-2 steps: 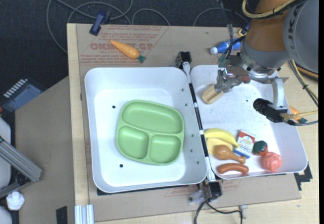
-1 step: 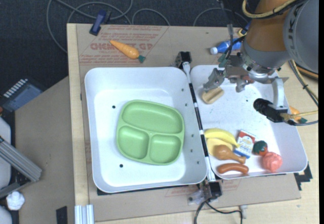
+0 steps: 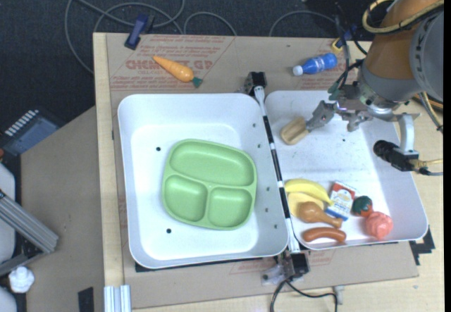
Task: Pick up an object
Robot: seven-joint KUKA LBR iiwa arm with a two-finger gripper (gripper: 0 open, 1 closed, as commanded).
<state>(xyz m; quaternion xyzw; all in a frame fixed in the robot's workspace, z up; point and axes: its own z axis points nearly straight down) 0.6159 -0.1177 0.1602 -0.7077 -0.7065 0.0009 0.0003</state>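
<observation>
Gripper [image 3: 337, 110]: being held low over the right bin's [image 3: 394, 184] far end; jaws appear spread, nothing pinched.
Bread piece [image 3: 294, 132]: lying just beside the fingers, towards the divider.
Near corner: banana [image 3: 308, 189], drumstick [image 3: 315, 214], sausage [image 3: 323, 235], carton [image 3: 341, 201], red fruit [image 3: 378, 224] being kept clustered.
Left bin [image 3: 141, 134]: green divided plate [image 3: 209, 183] being held.
Bench: carrot [image 3: 175, 69], bottle [image 3: 315, 65] lying outside.

Arm [image 3: 423, 50]: we are seeing grey casing with an orange band.
Gripper [image 3: 337, 110]: we are seeing grey metal fingers.
Cables: yellow, black.
</observation>
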